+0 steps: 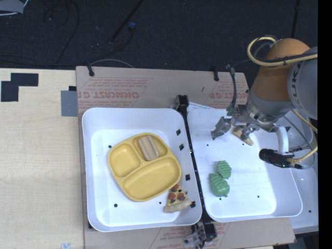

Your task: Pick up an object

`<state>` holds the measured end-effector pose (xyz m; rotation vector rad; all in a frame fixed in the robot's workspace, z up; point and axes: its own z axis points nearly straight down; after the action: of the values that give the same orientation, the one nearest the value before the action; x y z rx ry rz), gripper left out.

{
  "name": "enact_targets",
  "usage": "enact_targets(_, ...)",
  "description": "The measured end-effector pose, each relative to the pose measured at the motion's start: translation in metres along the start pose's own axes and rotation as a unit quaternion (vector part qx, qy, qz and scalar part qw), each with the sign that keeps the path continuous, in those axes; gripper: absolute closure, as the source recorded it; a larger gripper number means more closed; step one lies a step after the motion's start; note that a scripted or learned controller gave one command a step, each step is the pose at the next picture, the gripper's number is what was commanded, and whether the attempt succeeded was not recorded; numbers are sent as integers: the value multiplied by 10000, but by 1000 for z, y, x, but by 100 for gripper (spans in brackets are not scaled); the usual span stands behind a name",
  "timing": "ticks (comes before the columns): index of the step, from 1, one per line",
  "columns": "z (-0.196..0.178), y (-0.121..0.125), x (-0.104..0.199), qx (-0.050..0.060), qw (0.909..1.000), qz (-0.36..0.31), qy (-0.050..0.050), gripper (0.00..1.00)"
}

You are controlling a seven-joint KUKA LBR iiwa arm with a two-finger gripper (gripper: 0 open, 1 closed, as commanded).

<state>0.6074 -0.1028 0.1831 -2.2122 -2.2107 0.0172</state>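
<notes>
Dark floor with loose cables fills the upper part of the frame; below it a pale wooden bench (36, 154) carries a sheet of brown cardboard (155, 90) on which two shallow white bins stand side by side, touching along a black centre joint.

Camera view, item count:
- Bins: two. Left bin (96, 139) sits at centre frame, right bin (259, 201) at lower right.
- Tray: one yellow compartment tray (142, 173), lying tilted in the left bin, with three compartments.
- Sausage-like piece: one, tan (149, 148), lying in the upper small compartment of the tray.
- Pizza slice: one toy slice (177, 199), resting on the left bin floor just beside the tray's lower right edge, near the centre joint.
- Green objects: two. Upper one (223, 168) is ridged and lighter green; lower one (219, 185) is larger and lumpier. They lie touching or nearly so, in the left half of the right bin, toward the lower centre of the frame.

Arm: grey with an orange band (277, 71), entering from the right side of the frame. The gripper (236, 128) is in the upper part of the right bin, above and to the right of the green objects and apart from them. Its two fingers are spread apart, with nothing between them
</notes>
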Motion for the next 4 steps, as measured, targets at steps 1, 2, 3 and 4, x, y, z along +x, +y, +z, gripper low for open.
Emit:
enact_targets(1, -9, 3, 0, -69, 10000, -9, -6, 0)
enact_targets(2, 35, 3, 0, -52, 10000, -3, -6, 0)
enact_targets(3, 80, 7, -3, -50, 10000, -1, -6, 0)
enact_targets(4, 97, 7, -2, -59, 10000, 4, -5, 0)
